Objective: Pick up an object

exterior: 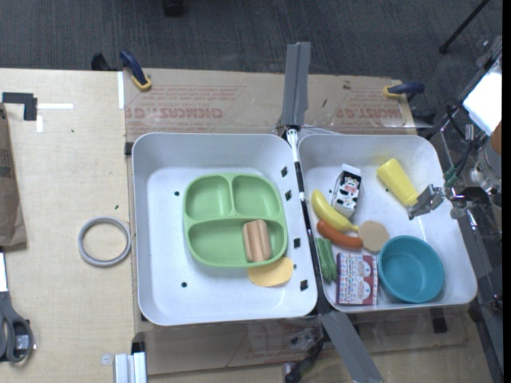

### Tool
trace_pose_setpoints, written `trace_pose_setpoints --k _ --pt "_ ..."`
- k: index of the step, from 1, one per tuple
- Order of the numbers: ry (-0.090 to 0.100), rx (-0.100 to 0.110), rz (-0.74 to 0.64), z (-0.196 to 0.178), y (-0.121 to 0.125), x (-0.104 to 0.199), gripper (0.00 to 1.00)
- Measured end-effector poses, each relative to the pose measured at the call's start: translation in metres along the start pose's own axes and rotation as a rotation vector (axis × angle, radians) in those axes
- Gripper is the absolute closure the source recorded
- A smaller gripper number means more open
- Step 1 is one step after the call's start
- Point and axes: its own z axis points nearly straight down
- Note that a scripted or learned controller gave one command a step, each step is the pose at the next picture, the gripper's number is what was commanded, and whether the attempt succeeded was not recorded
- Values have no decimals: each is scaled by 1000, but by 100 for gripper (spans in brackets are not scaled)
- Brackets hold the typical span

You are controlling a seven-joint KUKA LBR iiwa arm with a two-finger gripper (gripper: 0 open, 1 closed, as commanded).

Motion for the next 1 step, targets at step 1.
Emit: trace_pose_setpoints --k 1 --pt "-1 -1 103 36 67 -22 0"
